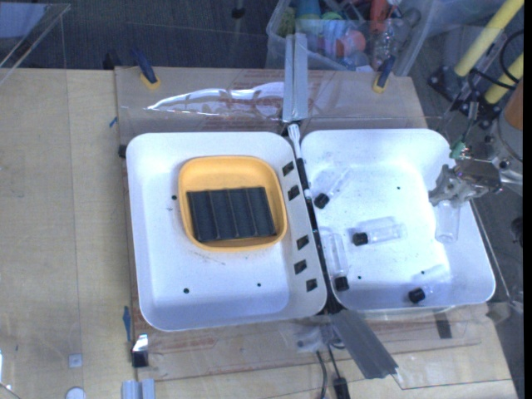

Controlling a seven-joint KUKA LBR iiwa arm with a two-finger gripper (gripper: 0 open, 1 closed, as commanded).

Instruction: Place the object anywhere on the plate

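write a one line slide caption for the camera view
Yellow plate holding a dark ribbed block in the left bin; clear black-capped vials scattered in the right bin.

I have the gripper (pixel 453 191) at the right side of the scene, about midway between far and near. It is a pale metal piece with its tip pointing left, and behind it the wrist (pixel 486 173) runs off to the right, out of my picture. Farther right and toward the far side I see part of the arm (pixel 499 23), a yellowish length slanting up to the far right corner, with dark cables bunched beside it. The gripper sits level, not tilted much that I can make out. Its outline is blurred and bright, so I cannot judge more of its pose.
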